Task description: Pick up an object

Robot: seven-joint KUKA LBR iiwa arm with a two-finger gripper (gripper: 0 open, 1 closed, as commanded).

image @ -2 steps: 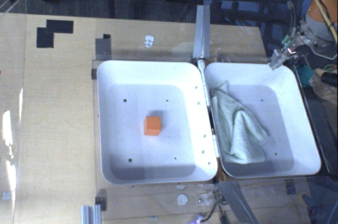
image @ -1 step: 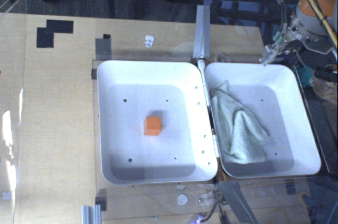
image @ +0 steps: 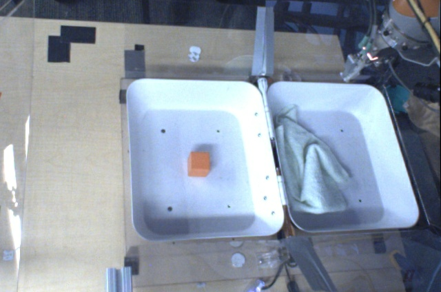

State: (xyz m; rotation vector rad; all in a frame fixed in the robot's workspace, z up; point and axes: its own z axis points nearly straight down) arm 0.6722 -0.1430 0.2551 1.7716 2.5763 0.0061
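The orange cube [image: 199, 164] sits mid-floor in the left bin [image: 148, 94], well apart from the towel [image: 310, 170] in the right bin. It looks light and stiff; pinch opposite flat faces. The hand [image: 360, 63] hovers at two o'clock; its grip I cannot tell.

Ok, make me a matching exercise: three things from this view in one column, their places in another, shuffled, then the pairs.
Things:
1. orange block
2. towel
3. gripper

Places:
A. above the far right corner of the right bin
B. in the left bin, near its middle
C. crumpled against the right bin's left wall

Pairs: 1-B, 2-C, 3-A
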